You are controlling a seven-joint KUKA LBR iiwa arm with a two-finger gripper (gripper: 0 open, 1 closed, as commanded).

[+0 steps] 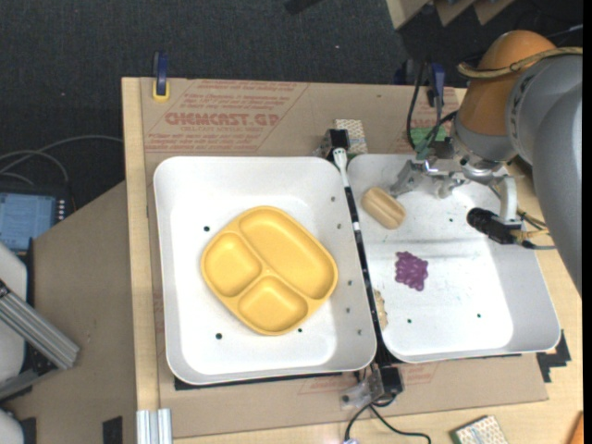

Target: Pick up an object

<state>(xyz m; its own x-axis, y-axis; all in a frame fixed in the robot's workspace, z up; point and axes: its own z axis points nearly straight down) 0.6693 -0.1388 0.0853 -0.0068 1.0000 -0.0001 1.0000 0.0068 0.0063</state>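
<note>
A tan, log-shaped object (383,207) lies in the right bin (481,322) near its back left corner. A small purple bunch of grapes (412,270) rests near the middle of that bin. My gripper (433,176) hangs over the bin's back edge, just right of the tan object and apart from it. Nothing shows in its grasp. The grey arm with its orange band (504,72) rises behind it at the upper right.
A yellow plate with three compartments (268,268) sits in the middle of the left bin (185,202). A black rail (356,239) marks where the bins meet. A black cable end (490,222) hangs over the right bin's back right part.
</note>
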